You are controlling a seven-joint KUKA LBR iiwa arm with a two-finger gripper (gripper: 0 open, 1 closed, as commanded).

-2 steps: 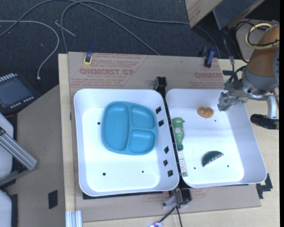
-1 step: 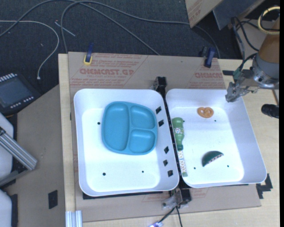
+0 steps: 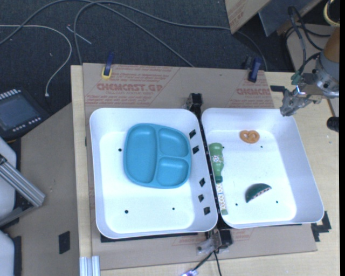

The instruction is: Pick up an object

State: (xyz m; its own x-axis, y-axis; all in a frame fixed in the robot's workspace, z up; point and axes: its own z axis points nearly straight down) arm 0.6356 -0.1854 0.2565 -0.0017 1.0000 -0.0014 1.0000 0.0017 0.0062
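Observation:
A tan pretzel [image 3: 249, 137] lies in the right bin [image 3: 302, 161], near its back. Along that bin's left wall lies a green bottle [image 3: 216, 160], and a dark green half-round piece [image 3: 257, 192] rests toward the front. In the left bin [image 3: 102, 178] sits a blue divided plate [image 3: 157, 156]. My gripper [image 3: 289, 107] hangs at the right bin's back right corner, over the rim, well apart from all of these objects. Nothing shows between its fingers.
Blue clamps [image 3: 108, 68] [image 3: 253, 68] hold the cardboard sheet at the back. A black bracket [image 3: 194, 101] joins the bins at the back. Cables lie on the dark floor beyond the bench, and a cardboard box [image 3: 242, 13] stands at the back right.

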